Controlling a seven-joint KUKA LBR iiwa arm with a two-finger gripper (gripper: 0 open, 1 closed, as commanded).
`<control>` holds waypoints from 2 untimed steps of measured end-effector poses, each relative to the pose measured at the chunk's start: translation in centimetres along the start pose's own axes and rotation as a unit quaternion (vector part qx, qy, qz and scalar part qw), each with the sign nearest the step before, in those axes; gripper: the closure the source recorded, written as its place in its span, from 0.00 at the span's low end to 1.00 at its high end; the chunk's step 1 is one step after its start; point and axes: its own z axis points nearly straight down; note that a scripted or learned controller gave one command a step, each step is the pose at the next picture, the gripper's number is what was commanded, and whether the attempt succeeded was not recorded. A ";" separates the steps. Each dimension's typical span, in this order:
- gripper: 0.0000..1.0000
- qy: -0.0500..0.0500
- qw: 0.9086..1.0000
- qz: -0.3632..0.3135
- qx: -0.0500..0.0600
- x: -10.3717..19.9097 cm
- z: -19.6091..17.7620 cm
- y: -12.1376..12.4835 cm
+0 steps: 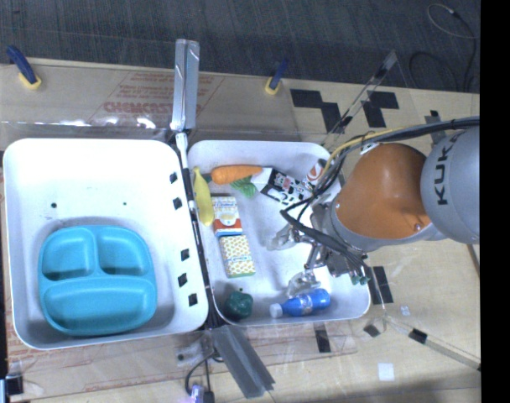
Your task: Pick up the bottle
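Note:
The bottle (309, 303) is blue with a white cap and lies on its side against the near wall of the right bin (263, 154), cap pointing left. My gripper (306, 275) hangs low in that bin, just behind the bottle and close above it. The grey arm with its orange band (382, 193) reaches in from the right and covers the bin's right side. I cannot see whether the gripper touches the bottle.
The right bin also holds a carrot (236, 174), a yellow item (203, 200), a juice carton (226, 213), a patterned box (236, 254), a dark green object (237, 304) and a black-and-white packet (284, 185). A blue divided plate (97, 278) lies in the left bin (37, 166).

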 end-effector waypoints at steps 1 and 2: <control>1.00 0.005 1.000 -0.002 -0.001 0.1 -0.8 0.1; 0.00 0.004 1.000 -0.002 -0.001 0.1 -0.9 0.1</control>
